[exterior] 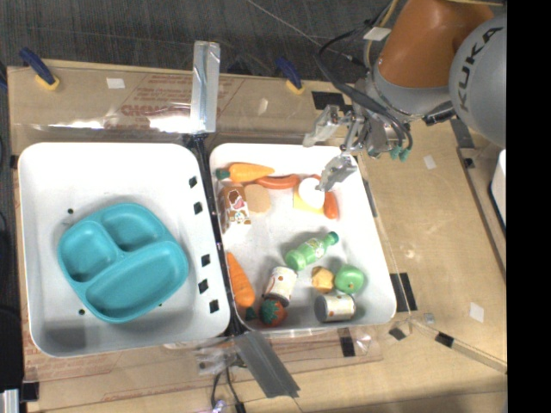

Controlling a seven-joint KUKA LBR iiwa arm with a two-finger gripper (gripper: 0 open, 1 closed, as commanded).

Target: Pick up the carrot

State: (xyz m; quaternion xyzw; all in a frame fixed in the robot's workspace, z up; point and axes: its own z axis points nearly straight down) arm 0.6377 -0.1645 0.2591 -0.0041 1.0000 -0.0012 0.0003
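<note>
Bench, two white bins. Gripper (337,172) over right bin (379,256) at 1 o'clock; grip state unclear. Should drop straight onto carrot (250,172), 11 o'clock, clear of sausage (277,181).

It looked like a robotics lab, not a kitchen. A plywood bench (430,231) carried two white bins (34,231), taped and clamped in place. Right of the bins stood the grey KUKA arm (482,58), cables trailing. Inside the right bin lay toy food (323,248); in the left, a teal divided plate (120,261).
</note>
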